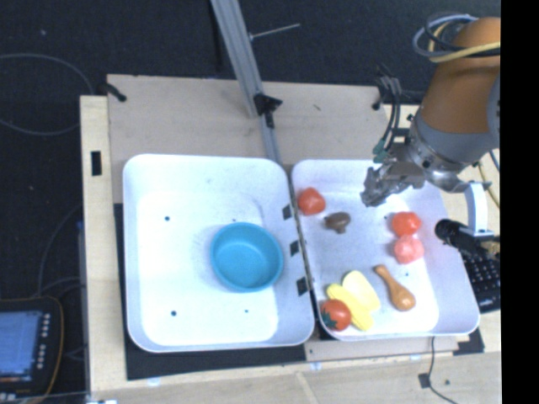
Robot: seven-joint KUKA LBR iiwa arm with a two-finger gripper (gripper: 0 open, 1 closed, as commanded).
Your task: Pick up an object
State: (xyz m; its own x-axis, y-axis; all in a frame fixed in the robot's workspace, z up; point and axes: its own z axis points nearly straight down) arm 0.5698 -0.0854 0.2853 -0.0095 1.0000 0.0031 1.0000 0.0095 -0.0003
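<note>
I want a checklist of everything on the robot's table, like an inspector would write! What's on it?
Surface: pale wooden bench bearing two shallow white bins, left bin and right bin, side by side.
Job's things: in the right bin, red round toy, small brown lump, red toy, pink toy, tan club-shaped toy, yellow toy, red tomato-like toy.
Clutter: round blue bowl in the left bin.
Grippers: pincer over the right bin's upper part, holding nothing that shows.
Cables: yellow and grey loops on the arm; thin black cable on the dark floor.
Surroundings: slanted grey metal rail; small screen at lower left.
</note>
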